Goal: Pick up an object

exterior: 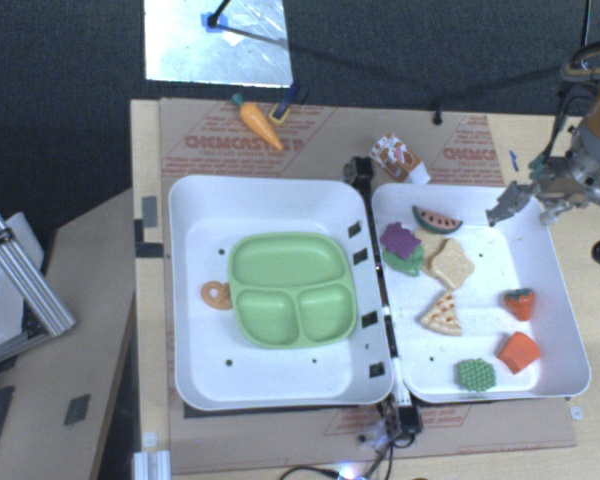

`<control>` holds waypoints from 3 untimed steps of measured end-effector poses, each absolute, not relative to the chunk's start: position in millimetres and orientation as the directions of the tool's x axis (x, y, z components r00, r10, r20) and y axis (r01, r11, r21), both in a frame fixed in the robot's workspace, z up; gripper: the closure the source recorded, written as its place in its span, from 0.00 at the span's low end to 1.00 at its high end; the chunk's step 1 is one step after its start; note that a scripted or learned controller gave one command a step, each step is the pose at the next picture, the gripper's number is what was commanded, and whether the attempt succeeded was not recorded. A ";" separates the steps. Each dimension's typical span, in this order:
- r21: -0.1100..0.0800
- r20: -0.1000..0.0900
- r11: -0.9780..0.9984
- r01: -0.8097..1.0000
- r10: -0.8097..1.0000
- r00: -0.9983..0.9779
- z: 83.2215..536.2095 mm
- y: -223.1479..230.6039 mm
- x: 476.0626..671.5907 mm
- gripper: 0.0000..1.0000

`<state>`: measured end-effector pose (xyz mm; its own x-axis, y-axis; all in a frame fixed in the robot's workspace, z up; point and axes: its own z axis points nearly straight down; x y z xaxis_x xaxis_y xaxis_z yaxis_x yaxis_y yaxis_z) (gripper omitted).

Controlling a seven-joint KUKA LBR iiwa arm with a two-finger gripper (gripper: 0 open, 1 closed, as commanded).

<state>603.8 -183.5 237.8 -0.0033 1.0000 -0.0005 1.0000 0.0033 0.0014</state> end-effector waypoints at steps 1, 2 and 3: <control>0.001 -0.001 0.001 1.000 1.000 -0.001 189.2 -193.1 601.0 0.00; 0.000 0.000 0.005 1.000 1.000 -0.005 140.8 -188.0 610.5 0.00; 0.001 0.000 0.003 1.000 1.000 -0.003 91.1 -187.6 611.7 0.00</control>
<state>611.7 -187.6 91.1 -0.0027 1.0000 0.0004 1.0000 0.0027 0.0014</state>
